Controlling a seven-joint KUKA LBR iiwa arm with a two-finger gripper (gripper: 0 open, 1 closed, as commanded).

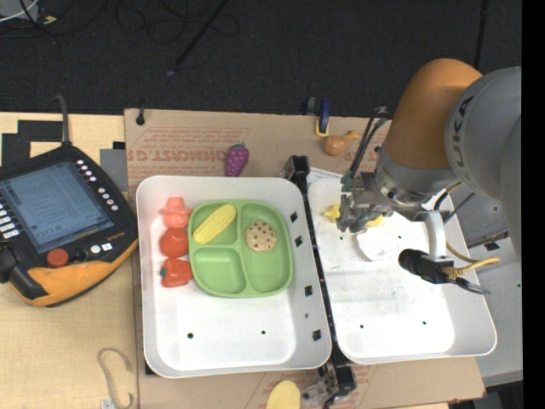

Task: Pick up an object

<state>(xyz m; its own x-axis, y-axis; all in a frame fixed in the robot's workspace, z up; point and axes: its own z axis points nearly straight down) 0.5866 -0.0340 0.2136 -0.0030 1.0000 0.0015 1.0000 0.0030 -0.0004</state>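
Camera view, end effector [352, 216]: low over the upper left part of the right bin [409, 331], close to the bin's floor. Whether it is open or closed cannot be told, and nothing can be seen held in it.
Camera view, likeliest task item: a yellow toy [330, 215] on the right bin's floor, just beside the end effector on its left and partly hidden beneath it. Whether the two touch cannot be told.
Camera view, second candidate: a small white object [372, 247], near the end effector, below it and to the right in the frame.
Camera view, other stock: the left bin [221, 331] holds a green divided plate [230, 275] with a corn cob [213, 222] and a cookie [261, 236]. Red and pink toys [174, 244] lie beside the plate. All are well apart from the end effector.
Risk, off-centre grasp: the yellow toy shows mostly to one side, so a close here may clip its end and let it slip free.
Risk, pushing: contact from above may slide the toy toward the wall between the bins.
Risk, empty lift: the arm may rise with nothing, since the white object lies outside its reach as placed.
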